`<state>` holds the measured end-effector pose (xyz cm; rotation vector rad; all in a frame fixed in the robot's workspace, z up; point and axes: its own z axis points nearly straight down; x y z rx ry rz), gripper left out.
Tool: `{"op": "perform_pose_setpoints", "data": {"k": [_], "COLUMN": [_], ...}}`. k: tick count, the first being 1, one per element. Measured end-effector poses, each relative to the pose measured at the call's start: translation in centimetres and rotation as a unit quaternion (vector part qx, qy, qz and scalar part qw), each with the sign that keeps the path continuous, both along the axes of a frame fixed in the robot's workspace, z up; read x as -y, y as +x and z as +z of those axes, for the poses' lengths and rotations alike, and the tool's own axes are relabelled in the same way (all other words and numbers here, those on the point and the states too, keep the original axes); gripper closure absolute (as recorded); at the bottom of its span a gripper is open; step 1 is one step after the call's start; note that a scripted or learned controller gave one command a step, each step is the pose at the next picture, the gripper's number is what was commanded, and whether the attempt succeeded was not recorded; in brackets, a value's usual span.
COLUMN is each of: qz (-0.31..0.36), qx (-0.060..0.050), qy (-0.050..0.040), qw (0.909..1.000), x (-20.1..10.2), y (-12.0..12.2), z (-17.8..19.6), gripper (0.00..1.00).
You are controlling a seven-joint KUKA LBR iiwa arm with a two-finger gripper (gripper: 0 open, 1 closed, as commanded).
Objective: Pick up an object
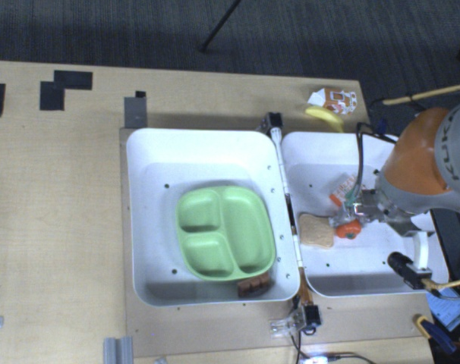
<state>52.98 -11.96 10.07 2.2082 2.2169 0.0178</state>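
Note:
My gripper [351, 217] hangs low inside the right bin [367, 279], reaching in from the right. Directly under its tip lies a small orange object [348, 231], partly covered by the gripper. A tan bread-like slice [316, 231] rests just left of it on the bin floor. A little above the gripper, a thin red-orange piece [335, 199] and a pale wrapper [344, 182] lie close together. In the left bin [146, 203] sits a green divided plate [224, 231], with a brown object [254, 286] poking out beneath its lower right corner.
The ridge between the two bins [288, 203] runs just left of the bread slice. A yellow banana-like toy [321, 114] and a white-orange packet [336, 98] lie on the bench beyond the right bin. Black shapes [63, 86] mark the bench's far left.

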Motion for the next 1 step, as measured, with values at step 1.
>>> {"op": "perform_pose_setpoints", "data": {"k": [1], "qz": [0.001], "qx": [-0.007], "qy": [0.0010], "qw": [1.0000], "x": [-7.30], "y": [-4.21], "z": [8.40], "gripper": [1.00]}}
